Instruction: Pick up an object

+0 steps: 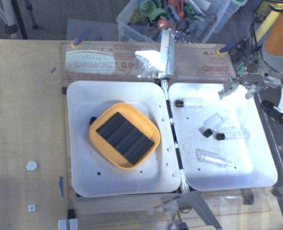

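Camera view: two white bins (79, 176) sit on a wooden bench (21, 104); gripper (237, 86), fingers spread, hovers at two o'clock; toy-filled tub (180, 8) beyond.

two white bins (79, 128), one yellow block (124, 136), four clear tubes (212, 157) (black-capped)

Even, fairly bright overhead light washes the two white bins (117, 186) nearly to glare, strongest on the floor of the right bin (256, 166) just below the fingers (236, 89), where the clear tubes (212, 157) almost vanish into the white. Shadows are soft and short, a faint grey rim hugging the yellow object (124, 135) well to the left of the fingers. The whole picture is slightly soft and grainy, the fingers themselves blurred, and the clutter in the tub (180, 6) above and left of them lacks fine detail.
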Robot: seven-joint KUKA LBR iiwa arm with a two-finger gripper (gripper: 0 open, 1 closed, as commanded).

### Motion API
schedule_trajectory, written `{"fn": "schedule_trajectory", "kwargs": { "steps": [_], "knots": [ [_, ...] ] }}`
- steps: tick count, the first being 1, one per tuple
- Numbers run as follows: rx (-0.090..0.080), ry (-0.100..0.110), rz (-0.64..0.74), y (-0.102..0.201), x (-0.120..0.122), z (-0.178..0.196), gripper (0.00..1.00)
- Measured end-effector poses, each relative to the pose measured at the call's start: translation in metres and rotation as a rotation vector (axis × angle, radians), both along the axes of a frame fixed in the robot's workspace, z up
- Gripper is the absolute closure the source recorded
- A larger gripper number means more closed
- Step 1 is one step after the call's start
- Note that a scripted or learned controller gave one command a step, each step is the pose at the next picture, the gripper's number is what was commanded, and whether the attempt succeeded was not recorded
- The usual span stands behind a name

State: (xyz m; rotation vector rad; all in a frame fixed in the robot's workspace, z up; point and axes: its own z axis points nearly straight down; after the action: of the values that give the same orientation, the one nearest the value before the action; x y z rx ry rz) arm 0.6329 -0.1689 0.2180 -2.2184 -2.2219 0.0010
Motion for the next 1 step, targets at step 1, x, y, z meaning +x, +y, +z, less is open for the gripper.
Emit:
{"fn": "schedule_trajectory", "kwargs": {
  "steps": [1],
  "knots": [
    [0.000, -0.001, 0.182, 0.0194, -0.0673, -0.0832, 0.00]
  ]
}}
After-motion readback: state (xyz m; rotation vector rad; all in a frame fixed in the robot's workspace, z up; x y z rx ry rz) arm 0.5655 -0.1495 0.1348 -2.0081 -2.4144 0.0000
